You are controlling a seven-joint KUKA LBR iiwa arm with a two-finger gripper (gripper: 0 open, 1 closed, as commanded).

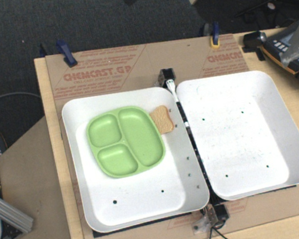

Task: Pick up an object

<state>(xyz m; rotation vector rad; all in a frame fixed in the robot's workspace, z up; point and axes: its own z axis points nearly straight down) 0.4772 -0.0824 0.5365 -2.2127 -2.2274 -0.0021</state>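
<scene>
The green tray [126, 142] lies flat in the left bin [96, 209], toward its far edge and nearer its right wall than its left; a tan slice [162, 119], toast-like, lies just beside the tray's right rim, perhaps touching it. Either could be the pick. The tray looks like light, stiff moulded plastic with three compartments; its smooth surface may be slippery, so I judge the raised rim or a divider wall the best place to pinch. The slice looks small, light and possibly soft or foam-like; taking it across its narrow width seems easier. The right bin [285, 123] sits against the left one. Printing on the brown board [129, 63] beyond the bins reads "CHEMCAST GP", repeated. The gripper's state cannot be told here.
</scene>
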